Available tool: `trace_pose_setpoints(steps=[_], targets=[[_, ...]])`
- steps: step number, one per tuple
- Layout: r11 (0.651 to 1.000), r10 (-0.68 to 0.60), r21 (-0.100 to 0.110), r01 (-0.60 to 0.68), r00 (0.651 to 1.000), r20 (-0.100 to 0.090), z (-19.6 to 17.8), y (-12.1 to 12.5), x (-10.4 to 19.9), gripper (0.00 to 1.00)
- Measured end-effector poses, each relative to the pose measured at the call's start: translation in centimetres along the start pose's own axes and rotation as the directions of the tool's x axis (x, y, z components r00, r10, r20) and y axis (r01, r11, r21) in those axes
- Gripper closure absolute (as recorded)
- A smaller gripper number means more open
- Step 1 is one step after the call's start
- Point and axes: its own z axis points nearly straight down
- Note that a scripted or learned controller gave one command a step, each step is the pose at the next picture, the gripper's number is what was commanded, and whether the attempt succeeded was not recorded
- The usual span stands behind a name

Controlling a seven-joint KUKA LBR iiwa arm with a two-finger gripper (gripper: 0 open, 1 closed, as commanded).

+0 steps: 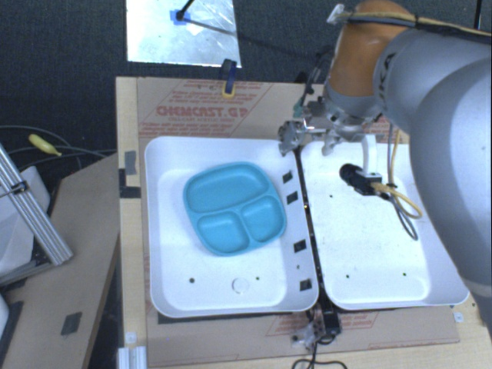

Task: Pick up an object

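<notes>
Beside the left bin, across the divider: right bin (384, 275), white, bare floor with small dark dots.
Left bin (165, 283): white, shallow, on the brown table (92, 206).
Blue tray (233, 207): three compartments, lying flat near the middle of the left bin, slightly turned.
Small round clear disc (241, 285): on the left bin floor, near its front edge, below the blue tray.
Gripper (327, 141): over the back edge of the bins, just right of the left bin's far right corner, well apart from the blue tray.
Fingers: spread cannot be told; nothing seen between them.
Arm (430, 91): grey with orange band, reaching from beyond the right bin.
</notes>
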Motion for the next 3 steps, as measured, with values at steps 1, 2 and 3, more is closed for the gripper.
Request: trace_pose_setpoints(steps=[1,2,3], targets=[[1.000,0.005,0.003,-0.005,1.000,0.000,-8.9,-11.2,2.9,0.00],[1.000,0.005,0.001,-0.005,1.000,0.001,-12.2,-10.3,6.9,0.00],[1.000,0.003,-0.004,-0.003,1.000,-0.001,-19.3,-10.1,12.3,0.00]])
